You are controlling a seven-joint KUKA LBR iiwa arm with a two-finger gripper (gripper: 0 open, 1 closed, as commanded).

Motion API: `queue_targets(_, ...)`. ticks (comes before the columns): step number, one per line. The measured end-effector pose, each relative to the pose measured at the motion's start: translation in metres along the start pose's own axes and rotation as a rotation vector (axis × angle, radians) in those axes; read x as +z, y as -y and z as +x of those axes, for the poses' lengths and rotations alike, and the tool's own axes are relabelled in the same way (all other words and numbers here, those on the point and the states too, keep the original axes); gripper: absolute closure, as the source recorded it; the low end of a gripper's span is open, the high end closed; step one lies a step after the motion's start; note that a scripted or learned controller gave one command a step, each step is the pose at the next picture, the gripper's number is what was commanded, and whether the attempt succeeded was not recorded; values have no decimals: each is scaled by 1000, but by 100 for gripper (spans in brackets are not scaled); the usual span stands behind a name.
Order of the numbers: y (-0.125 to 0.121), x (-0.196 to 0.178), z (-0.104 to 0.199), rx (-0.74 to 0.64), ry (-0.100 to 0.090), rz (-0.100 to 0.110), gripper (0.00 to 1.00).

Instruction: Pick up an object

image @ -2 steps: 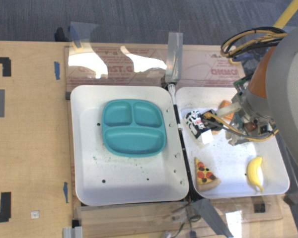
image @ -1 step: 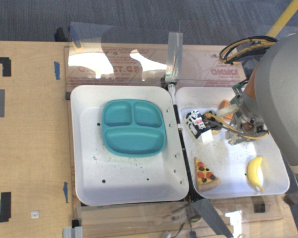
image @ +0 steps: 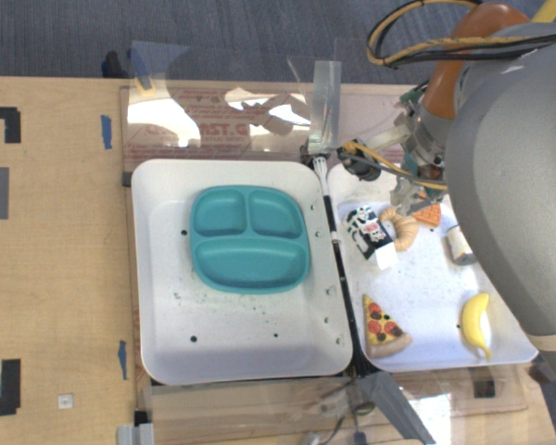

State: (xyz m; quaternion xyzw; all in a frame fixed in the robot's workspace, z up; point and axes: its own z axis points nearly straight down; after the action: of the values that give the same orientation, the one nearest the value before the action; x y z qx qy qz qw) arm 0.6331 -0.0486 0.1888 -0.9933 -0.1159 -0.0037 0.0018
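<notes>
Blue-grey carpet runs behind a tan desk [image: 56,276] that carries two white bins side by side. At the top of the right bin [image: 426,341] a small cluster of toys lies together: a black-and-white cow [image: 371,228], a tan piece [image: 406,233] touching it, and an orange wedge [image: 429,215] just beside that. The gripper [image: 405,193] sits right over this cluster, its tip down close to the tan piece and the cow; whether it is spread or pinching anything cannot be told, and no toy is clearly caught in it. The arm [image: 510,156] comes in from the right, its bulky grey body covering that bin's right side, with the orange band [image: 486,19] and a looped yellow-and-black cable [image: 417,17] up top. Well apart from the tip, a pizza slice [image: 384,326] lies near the bin's front-left corner, a banana [image: 475,324] near the front right, and a small pale cylinder [image: 459,245] beside the arm. The left bin [image: 167,341] holds a teal divided plate [image: 250,237].
</notes>
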Motion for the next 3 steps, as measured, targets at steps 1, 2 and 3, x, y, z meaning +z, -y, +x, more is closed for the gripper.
queue_targets(1, -56, 94, -9, -16, 8, -1, 100)
queue_targets(2, -30, 101, -64, 19, 5, -2, 100)
queue_targets(3, -30, 99, -63, 19, 2, -3, 0)
